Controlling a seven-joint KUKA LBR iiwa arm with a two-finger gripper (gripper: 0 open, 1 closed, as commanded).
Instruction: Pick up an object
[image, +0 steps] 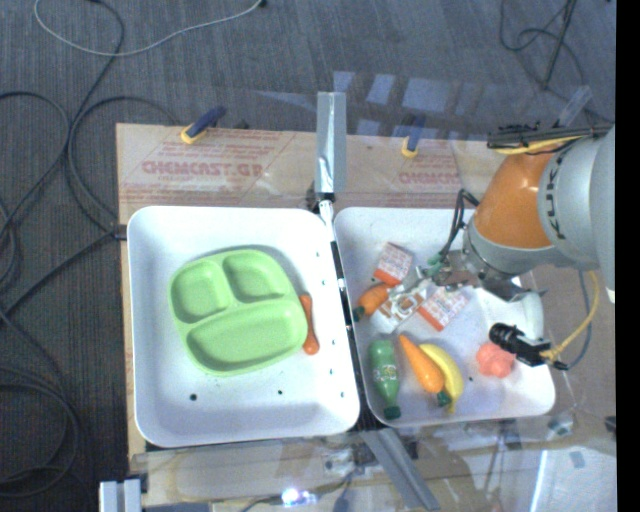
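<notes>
The right bin holds several toy foods. An orange and white packet lies at the back, and a second packet sits near the middle beside a crumpled silvery wrapper. A small orange piece rests by the bin's left wall. Toward the front lie a green bottle, a carrot and a banana. A pink-red fruit sits at the right. My gripper reaches down just above the second packet, largely hidden under the grey and orange wrist.
The left bin carries a green divided plate with an orange stick against its right edge. A black connector with a yellow cable hangs over the right bin. A metal divider post stands between the bins at the back.
</notes>
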